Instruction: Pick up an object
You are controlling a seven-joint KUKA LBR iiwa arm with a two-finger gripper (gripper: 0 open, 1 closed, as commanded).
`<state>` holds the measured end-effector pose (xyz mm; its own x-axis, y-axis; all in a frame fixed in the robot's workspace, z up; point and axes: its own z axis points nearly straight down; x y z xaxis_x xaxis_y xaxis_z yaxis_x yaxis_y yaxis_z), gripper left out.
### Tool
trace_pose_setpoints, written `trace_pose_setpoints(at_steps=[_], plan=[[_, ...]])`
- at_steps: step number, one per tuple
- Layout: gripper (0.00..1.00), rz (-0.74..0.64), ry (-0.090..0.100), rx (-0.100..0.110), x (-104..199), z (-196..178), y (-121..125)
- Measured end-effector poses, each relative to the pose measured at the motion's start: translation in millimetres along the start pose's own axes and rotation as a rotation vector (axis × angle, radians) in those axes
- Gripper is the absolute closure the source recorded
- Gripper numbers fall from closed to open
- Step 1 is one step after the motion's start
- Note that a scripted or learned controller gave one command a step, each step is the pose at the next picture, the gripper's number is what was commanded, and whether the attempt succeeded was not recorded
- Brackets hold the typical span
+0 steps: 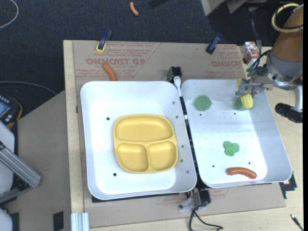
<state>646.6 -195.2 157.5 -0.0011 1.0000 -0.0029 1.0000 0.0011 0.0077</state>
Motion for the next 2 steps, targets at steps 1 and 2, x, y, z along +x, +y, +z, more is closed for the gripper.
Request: trace_pose_setpoints(at_steps=[1, 2], plan=[[1.00, 0.000, 0.000, 0.000, -4.5, -56.1, 11.0], [1.00, 0.000, 0.001, 0.003, -4.8, -68.2, 11.9]])
